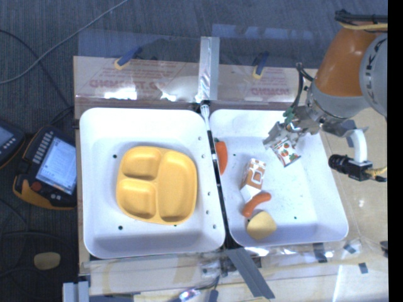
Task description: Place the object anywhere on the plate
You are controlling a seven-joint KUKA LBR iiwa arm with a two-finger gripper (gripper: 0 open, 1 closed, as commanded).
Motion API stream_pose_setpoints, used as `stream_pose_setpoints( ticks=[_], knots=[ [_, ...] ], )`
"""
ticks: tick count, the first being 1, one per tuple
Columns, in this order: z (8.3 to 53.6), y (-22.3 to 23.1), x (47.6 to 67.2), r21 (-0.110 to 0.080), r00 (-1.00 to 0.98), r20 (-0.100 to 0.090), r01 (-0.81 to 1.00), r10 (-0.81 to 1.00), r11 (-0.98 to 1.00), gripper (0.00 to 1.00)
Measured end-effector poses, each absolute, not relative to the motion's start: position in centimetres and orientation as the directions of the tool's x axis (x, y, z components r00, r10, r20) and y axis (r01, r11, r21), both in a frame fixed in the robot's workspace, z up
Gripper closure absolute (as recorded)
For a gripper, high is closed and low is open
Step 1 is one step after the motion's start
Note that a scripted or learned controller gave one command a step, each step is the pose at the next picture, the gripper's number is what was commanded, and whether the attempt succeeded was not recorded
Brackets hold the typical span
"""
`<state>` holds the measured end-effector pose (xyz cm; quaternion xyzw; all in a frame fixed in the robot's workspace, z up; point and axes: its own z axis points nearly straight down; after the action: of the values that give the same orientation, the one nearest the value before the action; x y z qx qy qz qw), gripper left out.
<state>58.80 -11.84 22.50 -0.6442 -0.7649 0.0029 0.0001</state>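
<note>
The arm hangs over the right bin, and the plate sits in the left bin.

The end effector is above the far part of the right bin. A small white packet with red and green marks is right under it, but I cannot tell if it is gripped. The yellow plate lies in the left bin. A little carton, a sausage and a yellow lump lie in the right bin.

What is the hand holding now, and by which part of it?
The hand appears to hold a small white carton with red print by its upper end, above the right bin. The exact contact cannot be told.
</note>
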Motion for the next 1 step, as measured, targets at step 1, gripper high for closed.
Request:
stream_pose_setpoints(
  ticks=[1],
  knots=[
    [24.58,-2.49,49.73,-0.005,-0.335,0.002,0.942,0.942,0.335,1.00]
  ],
)
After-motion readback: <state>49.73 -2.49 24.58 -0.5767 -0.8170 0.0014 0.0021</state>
